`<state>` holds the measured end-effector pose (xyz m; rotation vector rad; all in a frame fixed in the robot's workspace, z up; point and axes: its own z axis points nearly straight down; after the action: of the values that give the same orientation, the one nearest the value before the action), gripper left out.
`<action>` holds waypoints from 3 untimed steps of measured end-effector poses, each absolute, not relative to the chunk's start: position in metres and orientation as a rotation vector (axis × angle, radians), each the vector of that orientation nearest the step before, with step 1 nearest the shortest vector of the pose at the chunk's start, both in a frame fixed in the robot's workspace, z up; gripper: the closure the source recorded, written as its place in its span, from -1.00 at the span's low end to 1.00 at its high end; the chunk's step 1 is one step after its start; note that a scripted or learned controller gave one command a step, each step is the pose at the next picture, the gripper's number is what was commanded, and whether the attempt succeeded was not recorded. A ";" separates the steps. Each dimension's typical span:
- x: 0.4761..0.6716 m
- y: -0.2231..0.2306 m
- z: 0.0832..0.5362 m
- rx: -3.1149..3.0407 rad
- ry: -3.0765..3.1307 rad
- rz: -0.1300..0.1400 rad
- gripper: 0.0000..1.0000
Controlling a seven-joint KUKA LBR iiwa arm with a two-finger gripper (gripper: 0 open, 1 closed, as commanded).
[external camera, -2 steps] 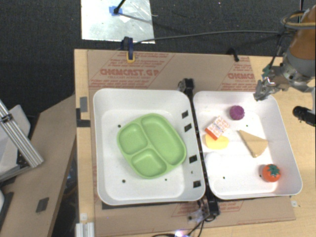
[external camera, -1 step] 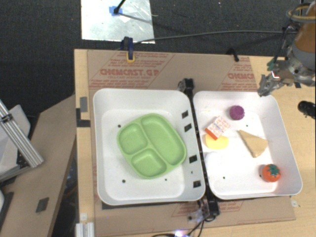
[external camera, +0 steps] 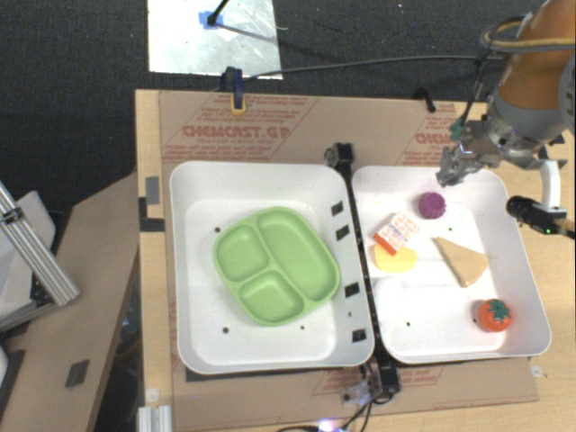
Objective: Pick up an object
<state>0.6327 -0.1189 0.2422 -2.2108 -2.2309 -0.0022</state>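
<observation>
My gripper (external camera: 451,174) hangs over the far edge of the right bin (external camera: 526,277), just above and right of a purple round object (external camera: 432,205). Nothing shows between its fingers. Nearer the bin's middle lie a small red-and-white box (external camera: 397,233) and a yellow flat piece (external camera: 396,259) touching it. A tan wedge (external camera: 463,261) lies to their right. An orange tomato-like object (external camera: 493,314) sits near the front right corner.
The left bin (external camera: 193,241) holds a green divided plate (external camera: 274,265). A black clamp (external camera: 341,157) and black divider strip run between the bins. A black fixture (external camera: 535,214) juts in at the right bin's right rim.
</observation>
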 end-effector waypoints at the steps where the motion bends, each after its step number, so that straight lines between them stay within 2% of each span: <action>1: 0.631 -0.065 0.231 -2.211 -2.231 -0.004 1.00; 3: 0.622 0.042 0.215 -2.210 -2.231 -0.003 1.00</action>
<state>0.6220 0.0419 0.2145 -2.2103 -2.2311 -0.0030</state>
